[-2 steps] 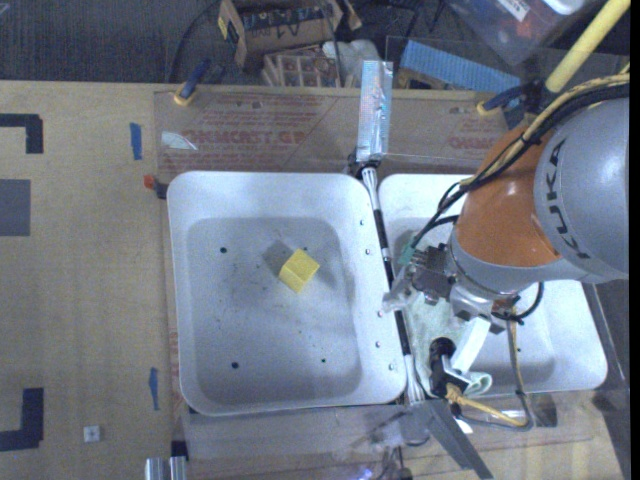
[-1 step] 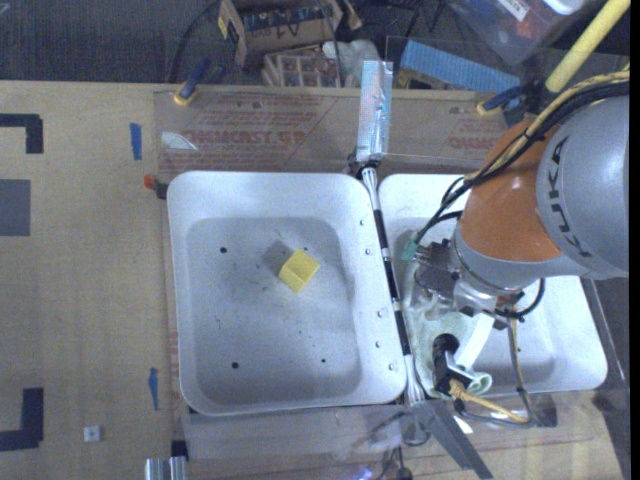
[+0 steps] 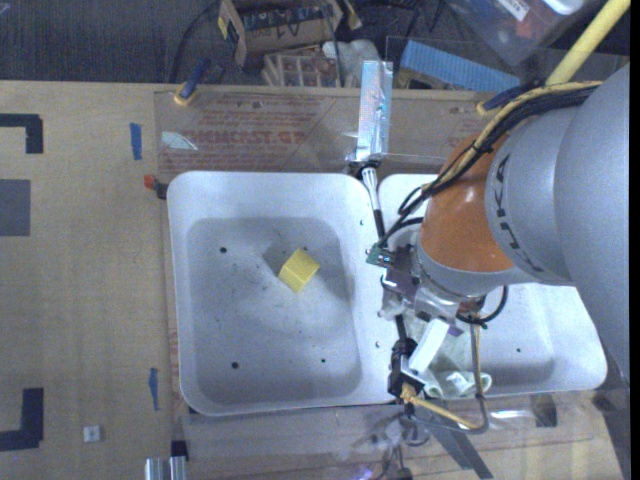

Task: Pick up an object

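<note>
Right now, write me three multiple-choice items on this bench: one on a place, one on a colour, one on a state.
1. Where is the block?
A. In the left bin
B. In the right bin
C. On the wooden bench

2. What colour is the block?
A. Red
B. Yellow
C. Blue

3. Where is the gripper?
A. Touching the block
B. Down at the right bin's left edge, apart from the block
C. Over the bench left of both bins

Key: 1 A, it lies on the left bin's floor. 2 B, it is plainly yellow. 3 B, the dividing rims lie between gripper and block.
</note>
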